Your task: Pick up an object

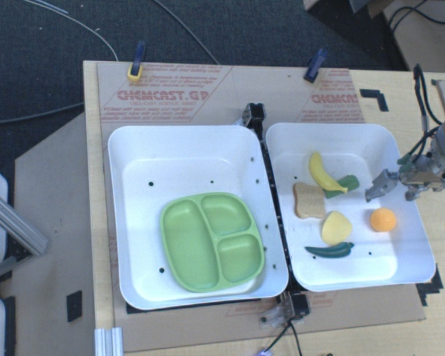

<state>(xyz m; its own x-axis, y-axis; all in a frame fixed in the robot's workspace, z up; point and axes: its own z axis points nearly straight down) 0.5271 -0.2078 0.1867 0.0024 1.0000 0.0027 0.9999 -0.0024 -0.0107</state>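
Toys are seen gathered in the right-hand shallow white bin (411,265): a curved yellow plastic banana (322,173), a small dark green block-like piece (348,183) touching the banana's lower end, a tan slice of toy bread (308,200), a pale yellow lemon-shaped piece (335,228), a dark green slender pepper-like piece (330,251) and a small round orange ball (383,219). The left-hand shallow white bin (133,154) is occupied by a light green plastic plate with three compartments (211,239). Both bins are carried on the board-covered bench (230,87).

The grey two-finger pincer (386,186) is found over the right bin's right part, just above and beside the orange ball and to the right of the banana. One grey finger is seen pointing left and downward; whether the fingers are spread or pressed together cannot be told, and nothing is seen between them.

The orange ball is judged the nearest candidate. It is expected to be light, stiff and smooth, so it may roll or slip out if caught off centre; it would best be taken across its widest middle. The banana would be better gripped across its narrow mid-body, while the flat bread slice is judged awkward, lying low against the bin floor.
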